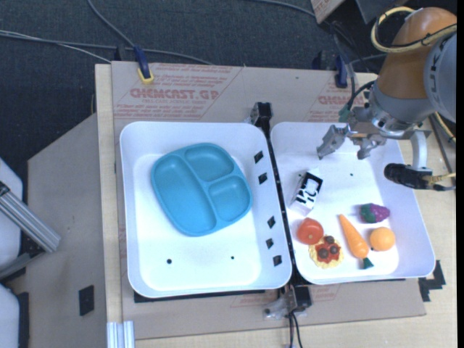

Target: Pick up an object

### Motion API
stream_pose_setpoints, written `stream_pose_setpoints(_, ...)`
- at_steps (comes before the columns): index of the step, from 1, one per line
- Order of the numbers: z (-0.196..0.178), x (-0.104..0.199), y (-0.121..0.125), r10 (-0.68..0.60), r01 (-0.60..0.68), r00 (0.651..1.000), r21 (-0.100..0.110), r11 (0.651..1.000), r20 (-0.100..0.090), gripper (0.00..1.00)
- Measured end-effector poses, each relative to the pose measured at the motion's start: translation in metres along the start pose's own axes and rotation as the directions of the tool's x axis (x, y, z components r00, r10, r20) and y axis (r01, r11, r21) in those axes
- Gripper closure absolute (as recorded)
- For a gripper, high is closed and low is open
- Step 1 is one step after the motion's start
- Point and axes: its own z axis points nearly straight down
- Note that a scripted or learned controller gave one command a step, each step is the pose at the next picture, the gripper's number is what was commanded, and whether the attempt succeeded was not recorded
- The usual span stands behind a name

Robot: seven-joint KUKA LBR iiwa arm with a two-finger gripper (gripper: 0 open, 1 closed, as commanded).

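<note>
While the gripper [349, 144] is hovering with spread, empty fingers over the right bin [413, 216] (approach step), the nearest object, a black-and-white box [307, 191], is lying below-left; next it needs lowering there.

Two bins side by side, mid-frame. Left bin [145, 267]: divided plate [201, 188] at its upper centre. Right bin [413, 216]: small box [308, 191] near its left wall; below it tomato [310, 230], carrot [353, 236], orange [381, 238], grapes [373, 212] clustered lower right.
</note>
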Motion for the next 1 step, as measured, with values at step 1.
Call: stream_pose_setpoints(1, -0.0084, 0.0002, 0.0033, -0.003, 0.003, 1.0, -0.015, 1.0, 0.002, 0.0)
